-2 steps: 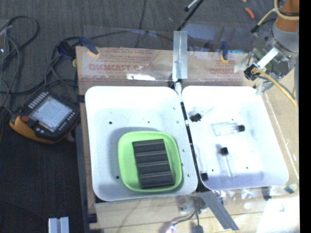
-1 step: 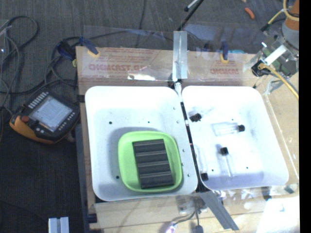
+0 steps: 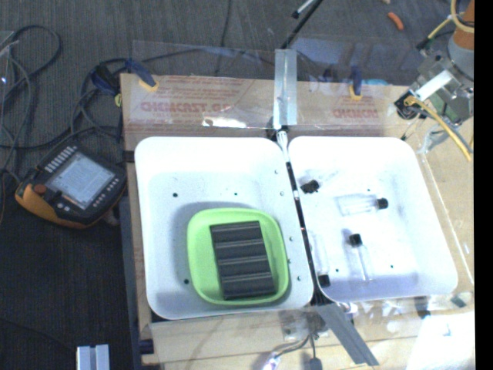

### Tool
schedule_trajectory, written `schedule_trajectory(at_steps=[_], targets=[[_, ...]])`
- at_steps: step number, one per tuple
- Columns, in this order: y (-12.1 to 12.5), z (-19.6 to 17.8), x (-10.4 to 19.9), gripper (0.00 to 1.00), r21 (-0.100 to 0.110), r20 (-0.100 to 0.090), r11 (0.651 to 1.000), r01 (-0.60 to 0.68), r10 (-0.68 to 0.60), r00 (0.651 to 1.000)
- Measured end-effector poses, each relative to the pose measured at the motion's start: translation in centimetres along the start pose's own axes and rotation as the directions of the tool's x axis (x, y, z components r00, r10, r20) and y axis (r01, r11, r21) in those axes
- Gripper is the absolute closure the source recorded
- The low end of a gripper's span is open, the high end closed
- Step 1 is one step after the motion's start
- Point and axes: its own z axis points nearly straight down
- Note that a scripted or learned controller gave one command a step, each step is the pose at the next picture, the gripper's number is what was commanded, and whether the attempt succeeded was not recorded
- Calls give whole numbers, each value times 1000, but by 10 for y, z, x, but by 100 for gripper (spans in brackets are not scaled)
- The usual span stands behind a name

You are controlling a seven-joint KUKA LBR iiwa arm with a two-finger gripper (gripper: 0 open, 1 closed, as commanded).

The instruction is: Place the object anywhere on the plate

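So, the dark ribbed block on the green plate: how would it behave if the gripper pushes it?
The dark ribbed block lies flat and wide on the green plate, so it probably slides rather than tips or rolls. It looks stiff. The plate's raised rim may stop it.

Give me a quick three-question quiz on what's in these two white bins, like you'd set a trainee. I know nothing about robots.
1. True or false: the green plate sits in the right bin.
2. What lies on the plate? A) a dark ridged block B) a clear vial C) a yellow cable
3. Fill the gap: the arm is at the upper ___ corner of the picture.

Key
1. False: it sits in the left bin.
2. A
3. right
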Motion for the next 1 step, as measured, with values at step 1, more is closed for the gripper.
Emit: schedule_trajectory(at_steps=[1], targets=[[0,-24,1,0,0,-2,997,-80,80,997]])
